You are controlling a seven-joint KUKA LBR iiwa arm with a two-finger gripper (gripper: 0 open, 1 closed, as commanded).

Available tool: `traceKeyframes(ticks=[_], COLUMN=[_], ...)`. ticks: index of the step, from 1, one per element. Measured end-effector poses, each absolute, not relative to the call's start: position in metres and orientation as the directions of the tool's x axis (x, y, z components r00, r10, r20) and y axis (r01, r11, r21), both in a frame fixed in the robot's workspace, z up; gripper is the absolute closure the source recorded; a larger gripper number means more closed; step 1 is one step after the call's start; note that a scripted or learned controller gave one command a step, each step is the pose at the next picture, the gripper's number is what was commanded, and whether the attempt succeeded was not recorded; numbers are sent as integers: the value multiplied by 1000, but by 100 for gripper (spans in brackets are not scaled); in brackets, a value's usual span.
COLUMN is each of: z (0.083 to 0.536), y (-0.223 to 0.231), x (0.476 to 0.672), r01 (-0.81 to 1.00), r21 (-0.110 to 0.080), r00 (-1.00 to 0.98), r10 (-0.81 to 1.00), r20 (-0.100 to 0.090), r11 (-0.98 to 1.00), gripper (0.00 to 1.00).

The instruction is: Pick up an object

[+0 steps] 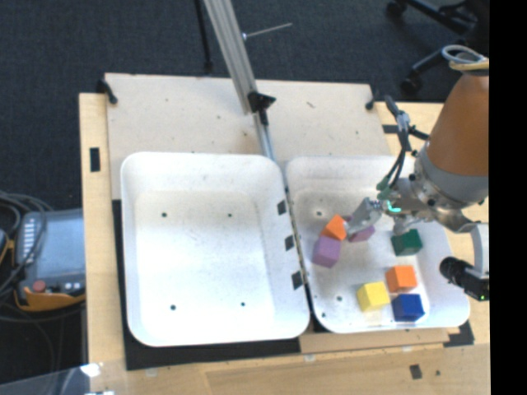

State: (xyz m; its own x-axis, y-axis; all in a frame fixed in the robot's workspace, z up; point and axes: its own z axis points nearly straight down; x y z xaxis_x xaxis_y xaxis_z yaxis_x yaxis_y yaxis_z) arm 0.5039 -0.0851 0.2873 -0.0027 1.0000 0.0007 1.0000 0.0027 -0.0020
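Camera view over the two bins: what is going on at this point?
The grey arm reaches in from the right, its gripper low in the right bin, close to an orange block and two purple blocks. I cannot tell whether anything is held. A green block, another orange block, a yellow block and a blue block lie nearer the front of that bin. The left bin sits alongside.
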Motion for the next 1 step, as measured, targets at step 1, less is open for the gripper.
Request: traceKeyframes(ticks=[1], z=[289], y=[-86], x=[504], r01=[1000], r21=[3], r00=[2], r10=[1000], r20=[0], r11=[-2], gripper=[0])
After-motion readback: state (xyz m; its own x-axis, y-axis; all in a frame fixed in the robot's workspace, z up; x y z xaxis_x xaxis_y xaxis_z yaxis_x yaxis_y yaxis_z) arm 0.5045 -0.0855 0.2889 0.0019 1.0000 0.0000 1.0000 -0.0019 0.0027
